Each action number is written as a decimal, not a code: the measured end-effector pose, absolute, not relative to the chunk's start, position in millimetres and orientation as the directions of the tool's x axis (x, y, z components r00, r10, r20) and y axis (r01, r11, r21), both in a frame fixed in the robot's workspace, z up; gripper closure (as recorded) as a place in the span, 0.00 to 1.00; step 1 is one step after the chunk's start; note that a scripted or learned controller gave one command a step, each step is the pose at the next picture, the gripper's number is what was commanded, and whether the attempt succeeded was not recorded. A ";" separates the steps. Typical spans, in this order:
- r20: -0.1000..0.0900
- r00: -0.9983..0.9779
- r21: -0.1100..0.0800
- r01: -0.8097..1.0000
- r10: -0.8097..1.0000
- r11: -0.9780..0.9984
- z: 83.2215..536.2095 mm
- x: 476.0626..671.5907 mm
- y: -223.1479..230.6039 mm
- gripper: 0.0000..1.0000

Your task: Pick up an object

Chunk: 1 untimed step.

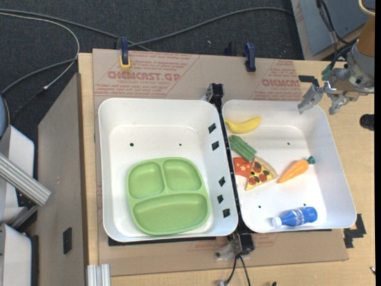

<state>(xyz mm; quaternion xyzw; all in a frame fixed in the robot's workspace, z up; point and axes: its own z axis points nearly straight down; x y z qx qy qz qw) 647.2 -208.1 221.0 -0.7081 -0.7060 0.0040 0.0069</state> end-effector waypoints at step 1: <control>0.000 -0.001 -0.001 1.000 1.000 0.001 230.6 650.2 -207.2 0.00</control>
